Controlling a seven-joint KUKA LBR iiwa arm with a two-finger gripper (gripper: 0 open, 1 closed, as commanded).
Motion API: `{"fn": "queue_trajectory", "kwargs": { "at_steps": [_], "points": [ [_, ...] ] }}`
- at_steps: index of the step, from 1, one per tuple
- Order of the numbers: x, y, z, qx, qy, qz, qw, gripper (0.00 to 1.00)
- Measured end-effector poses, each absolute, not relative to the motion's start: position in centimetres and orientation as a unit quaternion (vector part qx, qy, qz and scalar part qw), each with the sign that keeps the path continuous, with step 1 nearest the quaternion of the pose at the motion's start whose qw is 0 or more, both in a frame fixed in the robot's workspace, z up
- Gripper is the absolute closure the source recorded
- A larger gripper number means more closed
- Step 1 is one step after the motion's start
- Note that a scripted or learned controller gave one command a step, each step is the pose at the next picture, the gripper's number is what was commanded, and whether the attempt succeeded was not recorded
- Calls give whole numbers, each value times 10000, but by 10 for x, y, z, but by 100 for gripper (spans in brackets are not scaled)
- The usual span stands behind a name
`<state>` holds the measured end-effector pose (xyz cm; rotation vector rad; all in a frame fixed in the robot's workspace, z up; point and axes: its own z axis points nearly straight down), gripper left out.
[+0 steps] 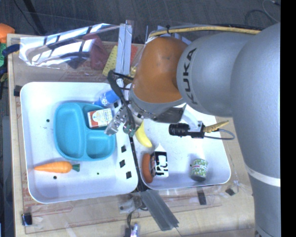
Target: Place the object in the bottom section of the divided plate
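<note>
A blue divided plate (71,132) lies in the left bin (34,102). A red and white packet (99,117) rests in the plate's upper right section. My gripper (119,125) hangs over the plate's right rim, just right of and below the packet, above the edge of the lower right section (99,145). The wrist's orange band (158,73) and the grey arm cover the bench behind it. I see nothing clearly between the gripper's tips.
A carrot (53,168) lies in the left bin near its front, and a blue-capped bottle (106,98) sits behind the plate. In the right bin (222,174) are a banana (144,137), a sausage (147,166), a black and white box (160,164) and a small can (199,168).
</note>
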<state>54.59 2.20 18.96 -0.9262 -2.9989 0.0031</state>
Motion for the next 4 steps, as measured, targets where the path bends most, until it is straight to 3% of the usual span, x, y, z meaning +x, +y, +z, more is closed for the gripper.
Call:
{"fn": "queue_trajectory", "kwargs": {
  "at_steps": [1, 2, 3, 4],
  "points": [
    [495, 61, 215, -1887, -9820, 8, 20, 100],
    [486, 62, 261, -1519, -9884, 3, -5, 100],
    [477, 115, 241, -1092, -9940, 9, 19, 100],
    [479, 18, 248, 556, -9985, 4, 1, 100]
  ]
}}
